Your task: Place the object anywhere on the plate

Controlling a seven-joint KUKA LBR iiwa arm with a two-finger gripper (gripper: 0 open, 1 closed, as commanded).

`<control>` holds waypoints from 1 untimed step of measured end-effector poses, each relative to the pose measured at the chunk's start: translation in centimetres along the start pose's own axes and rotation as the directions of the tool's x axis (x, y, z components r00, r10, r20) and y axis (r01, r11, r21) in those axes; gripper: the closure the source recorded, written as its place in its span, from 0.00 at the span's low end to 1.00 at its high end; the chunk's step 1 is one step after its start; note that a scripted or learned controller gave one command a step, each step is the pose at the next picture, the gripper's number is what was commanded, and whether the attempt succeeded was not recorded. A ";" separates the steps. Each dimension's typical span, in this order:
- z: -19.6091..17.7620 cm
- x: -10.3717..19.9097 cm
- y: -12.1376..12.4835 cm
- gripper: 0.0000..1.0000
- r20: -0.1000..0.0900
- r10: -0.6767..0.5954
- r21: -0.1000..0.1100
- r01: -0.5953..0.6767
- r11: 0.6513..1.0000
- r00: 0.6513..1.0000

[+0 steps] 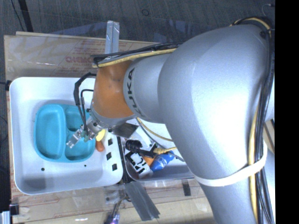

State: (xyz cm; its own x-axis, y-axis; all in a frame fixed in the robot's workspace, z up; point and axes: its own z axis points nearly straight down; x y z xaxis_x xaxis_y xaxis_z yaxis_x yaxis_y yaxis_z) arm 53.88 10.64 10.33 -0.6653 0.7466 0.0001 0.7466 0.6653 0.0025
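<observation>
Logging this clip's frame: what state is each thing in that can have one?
Blue plate: flat in the left bin, two compartments.
Claw: low over the plate's right compartment.
Orange-and-yellow object: at the plate's right edge, beside the claw.
Right bin: holds several cluttered items, partly under the arm.

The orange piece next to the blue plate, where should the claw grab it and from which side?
Grip the orange piece across its narrow width, coming straight down from above. It lies small and low on the bin floor just off the blue plate, its top part hidden by the claw.
</observation>
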 end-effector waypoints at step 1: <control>1.1 9.5 2.2 0.00 0.000 0.128 0.004 -0.128 0.992 0.992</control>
State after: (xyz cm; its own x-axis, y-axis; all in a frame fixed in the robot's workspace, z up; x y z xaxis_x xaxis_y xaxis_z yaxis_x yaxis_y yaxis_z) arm 49.22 19.22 9.21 -0.5645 0.8255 0.0002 0.8254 0.5645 -0.0018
